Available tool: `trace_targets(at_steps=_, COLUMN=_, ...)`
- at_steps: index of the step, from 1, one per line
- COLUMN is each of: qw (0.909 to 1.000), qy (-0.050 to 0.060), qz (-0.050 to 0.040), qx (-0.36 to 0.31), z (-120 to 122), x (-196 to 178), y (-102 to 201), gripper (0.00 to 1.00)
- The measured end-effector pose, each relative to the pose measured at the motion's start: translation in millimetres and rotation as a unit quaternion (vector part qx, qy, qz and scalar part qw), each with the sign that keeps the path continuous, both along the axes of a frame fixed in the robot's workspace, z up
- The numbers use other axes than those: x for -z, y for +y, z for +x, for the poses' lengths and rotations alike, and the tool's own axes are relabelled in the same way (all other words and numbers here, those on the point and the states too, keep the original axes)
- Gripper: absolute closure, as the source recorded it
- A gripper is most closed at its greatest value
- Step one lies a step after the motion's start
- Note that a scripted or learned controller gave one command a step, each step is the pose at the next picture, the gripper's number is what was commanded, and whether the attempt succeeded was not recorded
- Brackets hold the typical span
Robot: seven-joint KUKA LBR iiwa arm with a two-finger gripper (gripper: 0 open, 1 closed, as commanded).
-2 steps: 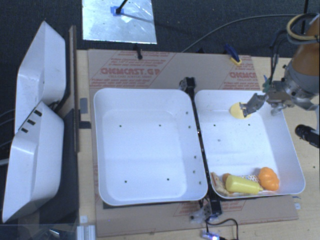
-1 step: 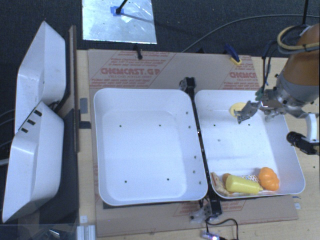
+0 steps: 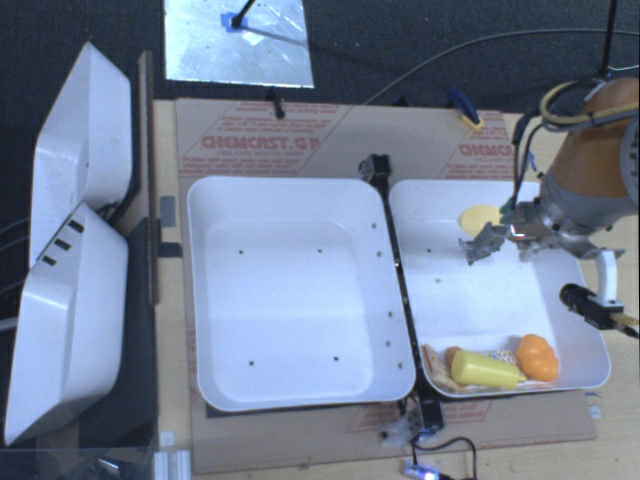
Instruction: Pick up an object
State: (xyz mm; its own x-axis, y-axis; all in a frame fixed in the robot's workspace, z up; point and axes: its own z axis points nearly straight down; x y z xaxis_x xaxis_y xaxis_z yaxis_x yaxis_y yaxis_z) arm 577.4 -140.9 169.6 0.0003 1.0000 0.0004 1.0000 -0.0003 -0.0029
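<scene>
Gripper (image 3: 487,242) hangs over the upper part of the right-hand shallow white bin (image 3: 440,298), grey fingers pointing toward the view's left; nothing visible between them. Whether they stand apart or together cannot be told at this size and angle.

Nearest candidate: a pale yellow, rounded, flat-looking object (image 3: 478,217) on the bin floor near the far wall. Lies just beside the gripper, slightly up and left of the tips in the view, partly hidden by the wrist on its right side. Touching or apart: cannot tell. Long axis looks roughly left-right, though the covered part makes that uncertain. Judgement: the coming move turns on a short shift toward the far wall and then down.

Other objects, well apart, crowded along the near edge of the same bin: a yellow, elongated, bottle-like plastic object (image 3: 484,369), long axis left-right; an orange rounded object (image 3: 538,358) touching or just beside its right end; a small brownish piece (image 3: 453,355) at its left end; a whitish meshed scrap (image 3: 503,354) behind them. Packed tight, so harder to single out.

Left-hand white bin (image 3: 295,288) has only bare floor with small dark dots.

In the way: the far wall of the right bin stands close behind the pale object, leaving little room for a finger on that side. Black clamp (image 3: 376,167) at the joint between bins is off to the left, clear of the path. Grey arm with orange band (image 3: 595,163) enters from the right. Cardboard-covered bench (image 3: 260,138) beneath.
</scene>
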Motion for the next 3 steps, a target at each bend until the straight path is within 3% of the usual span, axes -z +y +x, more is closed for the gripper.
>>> trace_targets(at_steps=1, qw=1.0, qy=0.0, qz=0.0, qx=0.0, z=8, x=51, y=-5, gripper=0.0)
trace_targets(at_steps=2, qw=1.0, qy=-0.002, qz=-0.0004, qx=0.0, z=9, x=38, y=-5, gripper=1.0)
trace_targets(at_steps=3, qw=1.0, qy=-0.004, qz=-0.0006, qx=0.0, z=3, x=-8, y=-6, gripper=1.0)
